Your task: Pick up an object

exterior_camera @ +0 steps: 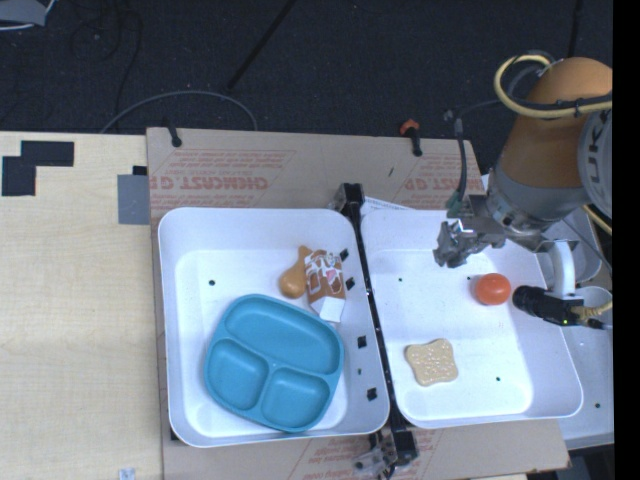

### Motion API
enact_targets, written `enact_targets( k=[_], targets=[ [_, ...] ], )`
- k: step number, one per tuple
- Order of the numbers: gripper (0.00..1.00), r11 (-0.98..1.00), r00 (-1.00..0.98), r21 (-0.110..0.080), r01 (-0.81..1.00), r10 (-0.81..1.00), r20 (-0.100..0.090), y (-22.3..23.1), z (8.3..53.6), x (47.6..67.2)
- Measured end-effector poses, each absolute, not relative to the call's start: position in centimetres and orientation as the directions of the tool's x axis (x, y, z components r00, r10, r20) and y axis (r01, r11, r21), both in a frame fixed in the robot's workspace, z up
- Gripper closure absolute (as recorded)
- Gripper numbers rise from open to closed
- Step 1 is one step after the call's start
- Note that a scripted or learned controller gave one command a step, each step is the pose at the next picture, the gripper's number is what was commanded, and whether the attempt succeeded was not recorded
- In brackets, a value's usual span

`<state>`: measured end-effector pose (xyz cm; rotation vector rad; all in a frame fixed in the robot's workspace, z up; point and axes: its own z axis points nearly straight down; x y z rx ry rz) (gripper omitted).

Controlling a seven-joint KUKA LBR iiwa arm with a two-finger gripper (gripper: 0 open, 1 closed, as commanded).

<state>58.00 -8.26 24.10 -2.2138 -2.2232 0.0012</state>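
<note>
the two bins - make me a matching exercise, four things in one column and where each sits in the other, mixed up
Things:
1. blue divided plate
2. orange ball
3. tan cracker
4. gingerbread-man toy

Places:
A. right bin, near the front edge
B. left bin, front part
C. right bin, just right of the gripper
D. left bin, behind the plate, beside the divider

Pairs: 1-B, 2-C, 3-A, 4-D

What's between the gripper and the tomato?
Nothing: in the camera view, just bare white floor of the right bin separates the gripper from the tomato.
</note>
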Motion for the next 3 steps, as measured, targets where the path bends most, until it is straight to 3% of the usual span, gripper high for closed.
enact_targets(
  k=[2,3],
  targets=[
    [1.0,0.002,-0.002,-0.006,1.0,1.0,0.001,2.1,23.1,54.8],
    [1.0,0.005,-0.005,-0.004,1.0,1.0,0.001,7.2,23.6,54.9]
  ],
)
